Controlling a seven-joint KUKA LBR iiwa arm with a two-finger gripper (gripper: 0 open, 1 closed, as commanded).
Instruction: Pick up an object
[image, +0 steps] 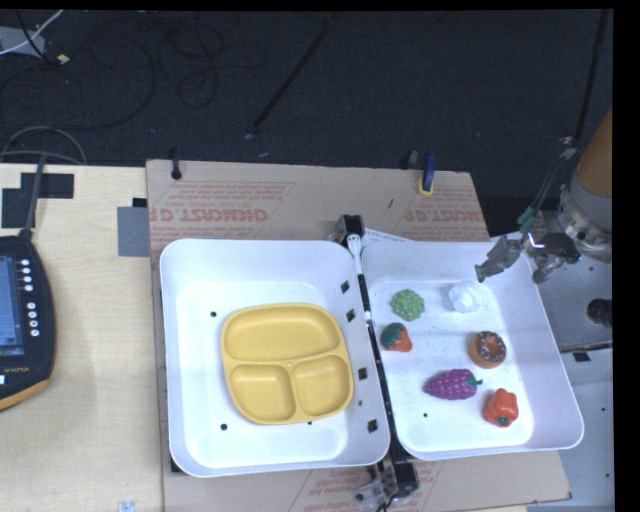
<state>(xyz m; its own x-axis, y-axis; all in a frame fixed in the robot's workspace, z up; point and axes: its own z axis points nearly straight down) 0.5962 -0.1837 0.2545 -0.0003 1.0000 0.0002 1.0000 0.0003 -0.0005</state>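
Gripper (520, 255) hovers at the right bin's (560, 400) far edge, fingers spread, white object (464, 297) just left and nearer.

Place: a robotics lab or test cell, not a home or shop.
Bench: pale wood top with a printed cardboard sheet (300, 205) laid over it as a work surface.
Fixtures: two shallow white bins (190, 300) clipped side by side on the cardboard.
Props: plastic toy food (452, 384) and a yellow divided tray (287, 360), the sort used as test objects.
Controls: what looks like a robot teach pendant (20, 320) at the left edge, partly cut off.
Wiring: loose cables (120, 70) trailing over the dark floor behind.
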